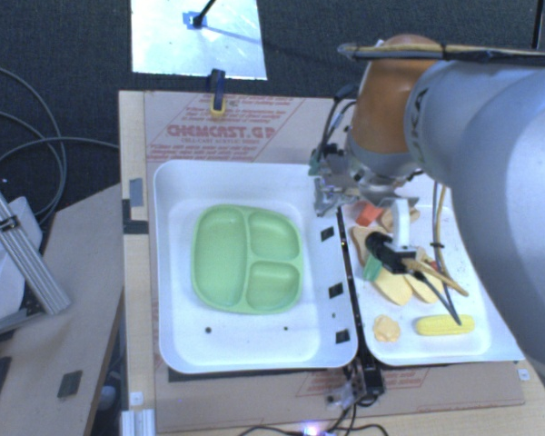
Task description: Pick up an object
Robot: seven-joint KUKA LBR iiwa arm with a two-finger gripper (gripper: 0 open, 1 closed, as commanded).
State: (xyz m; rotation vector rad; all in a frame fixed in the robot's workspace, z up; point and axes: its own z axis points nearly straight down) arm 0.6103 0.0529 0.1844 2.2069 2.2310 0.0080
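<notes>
Camera view: gripper [330, 189] sits centre-right of frame, low over the divider where the left bin [177, 334] meets the right bin [436, 350], at the right bin's upper-left corner. Spread or closed: cannot tell, wrist blocks it. Nothing visibly held. Grey arm [490, 153] covers the upper right.

Step in hand, my read: coming onto a pick target, none secured yet. All the pickable stuff lies in the right bin, lower right of frame, just below the gripper. Nearest is the orange-red piece [368, 214], just right of and below the gripper.

To do it well:
- Shift off the bin wall first, towards frame right, or the gripper risks landing on the rim.
- Choose a piece with free sides.
- Corn cob [445, 325], at lower right, lies apart from the pile. It is long and narrow, so probably the cleanest grab, taken across its short axis.
- The middle pile overlaps, so a grasp there could drag neighbours along.

Counts:
- Bins: 2.
- Green divided plate [247, 260]: 1, in the left bin, three compartments.
- Orange-red piece: 1, right bin.
- Corn cob: 1, right bin.
- Green piece [372, 268]: 1, right bin.
- Small round pale-orange piece [386, 329]: 1, right bin.
- Pale yellow slices [395, 289]: at least 2, right bin, overlapped, exact number unclear.
- Cardboard sheet [218, 130]: 1, under both bins.
</notes>
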